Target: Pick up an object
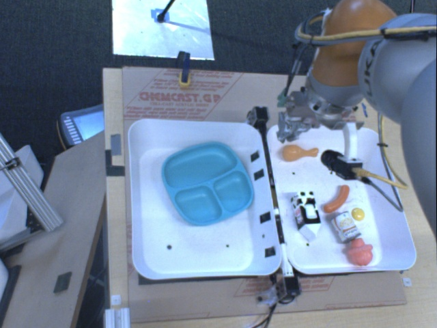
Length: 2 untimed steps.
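The gripper (292, 130) is seen at the upper right of the frame, just above an orange chicken leg (298, 152); finger state cannot be told.

The big grey arm (403, 60) comes in from the right side of the view. It bends down at the top right. A round orange band (351, 29) sits just above the wrist. Yellow and black cables loop over the orange part. Below the band is a grey metal wrist piece. The gripper (290, 130) hangs under it and points down. It is dark and small from here, and hard to make out.
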Tool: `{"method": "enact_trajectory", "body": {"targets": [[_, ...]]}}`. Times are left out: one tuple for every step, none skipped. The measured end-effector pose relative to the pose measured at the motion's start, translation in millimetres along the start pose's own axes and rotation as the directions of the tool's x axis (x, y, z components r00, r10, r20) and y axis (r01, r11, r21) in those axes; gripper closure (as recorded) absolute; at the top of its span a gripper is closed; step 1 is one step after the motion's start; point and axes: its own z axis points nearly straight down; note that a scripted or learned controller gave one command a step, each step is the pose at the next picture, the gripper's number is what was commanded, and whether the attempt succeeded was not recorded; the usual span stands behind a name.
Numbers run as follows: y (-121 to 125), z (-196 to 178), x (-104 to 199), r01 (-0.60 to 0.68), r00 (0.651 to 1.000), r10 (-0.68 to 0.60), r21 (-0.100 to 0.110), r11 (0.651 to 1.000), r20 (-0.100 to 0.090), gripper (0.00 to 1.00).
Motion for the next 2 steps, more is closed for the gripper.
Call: {"method": "enact_trajectory", "body": {"targets": [[-2.5,10.8,60.2,0.001,1.0,-0.001,0.001,1.0,-0.001,1.0],[-4.9,13.2,108.8,-0.001,1.0,0.001,-0.001,1.0,0.001,1.0]]}}
